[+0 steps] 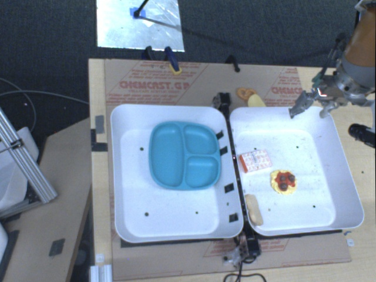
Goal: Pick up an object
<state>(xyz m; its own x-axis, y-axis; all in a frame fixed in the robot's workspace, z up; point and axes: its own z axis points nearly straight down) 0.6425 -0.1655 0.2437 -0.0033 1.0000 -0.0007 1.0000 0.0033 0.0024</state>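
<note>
Surface point(194, 78): board-covered, carrying two white bins side by side.

Left bin point(126, 175): holds a blue divided plate point(184, 156) lying flat near its middle.

Right bin point(320, 175): holds three candidates for the pick. A red-and-white patterned card point(255, 160) lies flat near the bin's left wall. A yellow piece with red bits point(284, 181) sits just beside it, toward the near edge. A tan roll point(254, 209) rests against the left wall at the near-left corner.

Off the bins: two small yellow-orange pieces point(251, 97) on the surface behind the divide between the bins.

Arm point(358, 51): enters at the far-right corner of the surface, wrist angled down and toward the left.

Tool point(312, 106): over the far-right corner of the right bin, fingers spread apart with nothing between them, well apart from all three items.

Risks, as judged: the tool stands far from any item, so a straight descent here would likely close on bare bin floor. The card lies flat and thin, and the fingers may slide over it. The roll hugs the wall, leaving little room for a finger on that side. The yellow piece looks small and may be nudged aside.
</note>
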